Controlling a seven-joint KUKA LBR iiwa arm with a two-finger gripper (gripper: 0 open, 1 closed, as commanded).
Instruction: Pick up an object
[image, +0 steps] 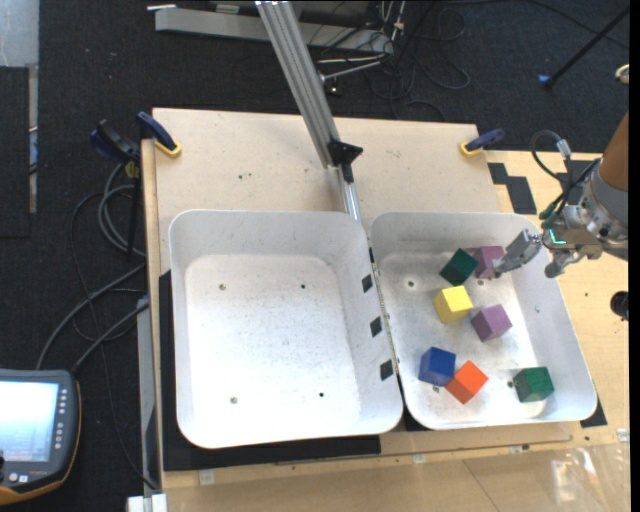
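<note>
Camera view: table (260, 160) carries 2 shallow white bins side by side. Left bin (190, 300) is bare apart from a few dark specks & dots; right bin (560, 340) holds 7 cubes. Count by colour: 2 green, 2 purple, 1 yellow, 1 blue, 1 orange. Dark green cube (459, 266) sits toward the right bin's far edge, w/ a purple cube (487, 261) touching it on the right. Yellow cube (453, 303) is near the bin's middle, 2nd purple cube (491, 322) just beside it toward the right edge. Blue cube (437, 366) & orange cube (467, 382) touch each other near the bin's near edge; 2nd green cube (533, 384) sits in the near-right corner, apart from the rest. Arm (610, 190) comes in over the table's right edge; pincer (530, 247) hangs over the right bin's far-right part, just beside the far purple cube. Can't tell if the pincer is released or clenched; no cube seen between its parts. 2 clamps on the table's far corners: left one (158, 134), right one (482, 142).
</note>
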